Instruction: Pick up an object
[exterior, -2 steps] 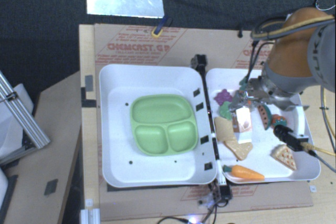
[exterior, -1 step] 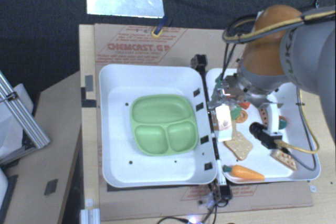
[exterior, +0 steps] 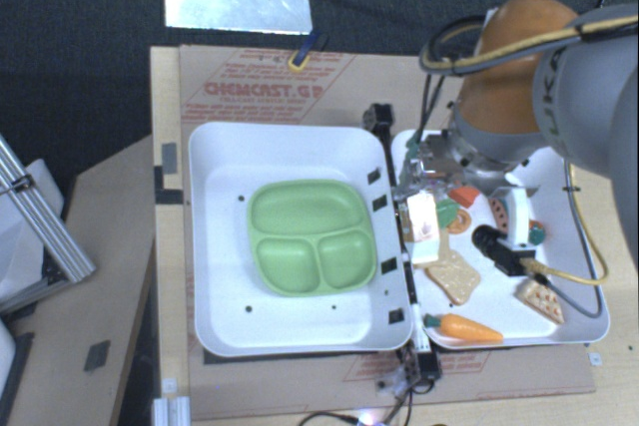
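Camera view: gripper low at right bin's left edge over a white block, grip state unreadable; green divided tray in left bin.

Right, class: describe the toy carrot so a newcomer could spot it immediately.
Start at the right-hand white bin, the one the arm reaches into. Look along its near edge, by the divider between the two bins: the carrot lies there on its side. It alone is long, tapered and bright orange with a green tip; the cracker just above it is flat and tan.
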Tool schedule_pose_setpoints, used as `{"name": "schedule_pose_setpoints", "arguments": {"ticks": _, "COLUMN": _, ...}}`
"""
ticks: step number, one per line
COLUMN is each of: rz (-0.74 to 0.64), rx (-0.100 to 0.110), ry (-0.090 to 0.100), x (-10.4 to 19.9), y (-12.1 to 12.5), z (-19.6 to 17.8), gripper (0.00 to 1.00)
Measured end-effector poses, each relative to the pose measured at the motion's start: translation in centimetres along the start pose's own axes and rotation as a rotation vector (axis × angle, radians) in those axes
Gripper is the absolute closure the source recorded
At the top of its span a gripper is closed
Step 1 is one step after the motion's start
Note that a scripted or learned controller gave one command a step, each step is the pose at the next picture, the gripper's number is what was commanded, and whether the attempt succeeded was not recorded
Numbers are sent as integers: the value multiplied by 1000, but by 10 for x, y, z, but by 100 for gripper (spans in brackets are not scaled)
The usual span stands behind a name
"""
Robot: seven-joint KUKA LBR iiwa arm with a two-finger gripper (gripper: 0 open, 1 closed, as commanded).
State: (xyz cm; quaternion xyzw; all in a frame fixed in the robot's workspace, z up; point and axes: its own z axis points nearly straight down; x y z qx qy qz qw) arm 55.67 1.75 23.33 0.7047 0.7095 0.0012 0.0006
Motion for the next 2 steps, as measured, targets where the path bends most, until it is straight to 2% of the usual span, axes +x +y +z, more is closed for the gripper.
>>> {"name": "schedule_pose_setpoints", "arguments": {"ticks": 1, "rz": 5, "rx": 3, "ry": -1, "x": 0, "y": 1, "z": 18, "gripper": 100}}
{"name": "schedule_pose_setpoints", "arguments": {"ticks": 2, "rz": 6, "rx": 0, "ry": -1, "x": -10, "y": 12, "z": 4, "gripper": 100}}
